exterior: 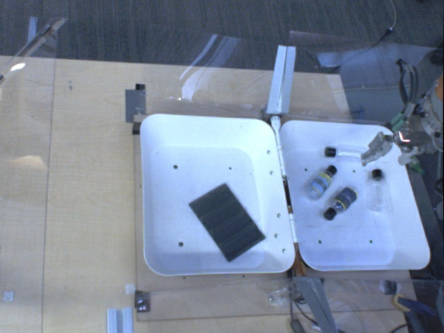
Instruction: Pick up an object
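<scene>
Camera view: gripper [378,148] poised at the upper right of the right bin [409,255], small bottles lying to its left and below.

You see the gripper over the right bin's far right part; whether its jaws stand wide or narrow you cannot tell. Nearest lies a clear bottle [345,151] just to its left, long axis running left to right, dark cap at the left end. Lower left lie a blue-labelled bottle [322,182] and a dark bottle [341,203], both tilted diagonally; another clear bottle [377,189] lies just below the gripper, roughly upright in the view. The left bin [159,241] holds a dark flat slab [227,222], well apart from the gripper.
</scene>
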{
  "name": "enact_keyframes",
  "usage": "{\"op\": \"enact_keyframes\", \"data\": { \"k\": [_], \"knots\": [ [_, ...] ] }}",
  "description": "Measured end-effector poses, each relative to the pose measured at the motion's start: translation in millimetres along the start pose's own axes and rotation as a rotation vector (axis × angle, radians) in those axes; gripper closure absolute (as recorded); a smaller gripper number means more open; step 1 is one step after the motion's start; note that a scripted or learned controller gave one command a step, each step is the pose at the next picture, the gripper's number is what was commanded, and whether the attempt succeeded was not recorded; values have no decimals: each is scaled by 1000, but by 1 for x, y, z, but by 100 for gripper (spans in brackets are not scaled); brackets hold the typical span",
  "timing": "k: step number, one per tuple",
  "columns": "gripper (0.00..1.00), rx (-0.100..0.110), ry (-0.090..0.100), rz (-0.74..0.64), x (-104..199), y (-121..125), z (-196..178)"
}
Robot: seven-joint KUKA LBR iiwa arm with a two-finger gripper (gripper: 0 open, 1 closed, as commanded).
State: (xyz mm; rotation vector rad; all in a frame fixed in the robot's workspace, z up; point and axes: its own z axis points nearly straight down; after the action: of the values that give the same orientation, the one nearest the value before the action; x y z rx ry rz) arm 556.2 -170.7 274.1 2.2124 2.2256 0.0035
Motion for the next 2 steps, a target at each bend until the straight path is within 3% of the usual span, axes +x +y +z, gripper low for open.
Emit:
{"op": "enact_keyframes", "data": {
  "k": [1,2],
  "knots": [
    [0,1,0,73,-17,14,137],
    [0,-10,-2,70,9,10,184]
  ]
}}
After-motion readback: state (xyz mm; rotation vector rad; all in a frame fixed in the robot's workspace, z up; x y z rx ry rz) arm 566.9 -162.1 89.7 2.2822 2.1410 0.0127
